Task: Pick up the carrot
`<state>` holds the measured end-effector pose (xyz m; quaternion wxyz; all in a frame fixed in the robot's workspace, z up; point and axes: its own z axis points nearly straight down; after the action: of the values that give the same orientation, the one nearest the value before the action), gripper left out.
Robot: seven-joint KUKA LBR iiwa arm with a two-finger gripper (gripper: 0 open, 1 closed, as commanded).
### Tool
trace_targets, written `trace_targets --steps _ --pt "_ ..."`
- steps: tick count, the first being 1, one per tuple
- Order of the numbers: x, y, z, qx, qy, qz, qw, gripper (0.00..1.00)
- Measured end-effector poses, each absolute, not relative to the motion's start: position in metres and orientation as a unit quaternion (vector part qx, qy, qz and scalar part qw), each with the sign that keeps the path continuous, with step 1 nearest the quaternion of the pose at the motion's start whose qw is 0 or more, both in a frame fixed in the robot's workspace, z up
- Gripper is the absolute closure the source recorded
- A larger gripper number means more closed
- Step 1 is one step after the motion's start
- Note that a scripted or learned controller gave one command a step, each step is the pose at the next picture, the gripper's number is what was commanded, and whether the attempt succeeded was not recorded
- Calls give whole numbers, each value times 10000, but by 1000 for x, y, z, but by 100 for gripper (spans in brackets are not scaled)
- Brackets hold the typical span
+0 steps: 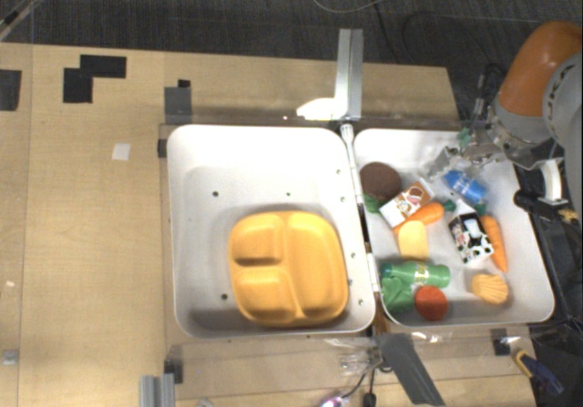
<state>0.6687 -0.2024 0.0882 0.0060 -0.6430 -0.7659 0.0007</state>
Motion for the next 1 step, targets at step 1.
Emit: trace_targets --steps 1 --pt "636 -194 88 -6031 -7977 -22 -42 0"
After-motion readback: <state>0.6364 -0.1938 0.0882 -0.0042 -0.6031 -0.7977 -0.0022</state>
